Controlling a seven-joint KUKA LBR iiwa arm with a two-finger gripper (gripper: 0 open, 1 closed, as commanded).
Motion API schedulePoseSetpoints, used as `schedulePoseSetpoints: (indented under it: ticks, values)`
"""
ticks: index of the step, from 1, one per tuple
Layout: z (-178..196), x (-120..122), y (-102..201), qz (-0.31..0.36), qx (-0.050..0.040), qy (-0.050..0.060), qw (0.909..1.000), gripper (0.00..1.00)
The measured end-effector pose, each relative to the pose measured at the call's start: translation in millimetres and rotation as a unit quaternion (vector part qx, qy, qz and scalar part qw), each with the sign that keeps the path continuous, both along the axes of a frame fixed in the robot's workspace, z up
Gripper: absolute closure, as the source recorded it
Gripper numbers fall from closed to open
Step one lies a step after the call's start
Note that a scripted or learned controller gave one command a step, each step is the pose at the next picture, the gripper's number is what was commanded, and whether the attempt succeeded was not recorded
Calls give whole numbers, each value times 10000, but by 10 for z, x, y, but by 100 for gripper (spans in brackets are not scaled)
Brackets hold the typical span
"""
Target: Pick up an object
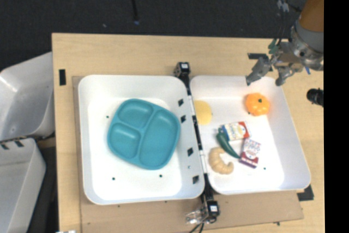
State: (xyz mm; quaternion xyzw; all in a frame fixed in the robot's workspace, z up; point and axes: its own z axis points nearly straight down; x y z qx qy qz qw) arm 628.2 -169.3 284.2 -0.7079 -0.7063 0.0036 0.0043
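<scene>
Camera view shows, nearest, the croissant (221, 161) and small cartons (242, 141) in the right bin (292, 158); farther back sits the round orange fruit (257, 104), glossy, dark-stemmed, probably apt to roll. Beyond it the gripper (268, 75) hovers over the bin's far edge, fingers spread, holding nothing. The approach seems under way; next it likely needs to descend, centred over the fruit.

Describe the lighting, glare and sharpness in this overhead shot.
Camera view: even, soft lighting with faint shadows; both white bins look nearly overexposed, hiding their wall detail; the teal plate and orange fruit read clearly; small packets are softly blurred; the end effector looks slightly fuzzy.
</scene>
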Motion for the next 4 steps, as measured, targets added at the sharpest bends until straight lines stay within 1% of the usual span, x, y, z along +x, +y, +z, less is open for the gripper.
schedulePoseSetpoints:
  ticks: [1,2,3,4]
  values:
    - [81,18,6,14,-7,-66,10000,0]
    - [-476,-79,23,10,-10,-39,10000,0]
    - [-944,-129,86,-4,-10,-42,10000,0]
    - [-1576,-168,71,0,-10,-31,10000,0]
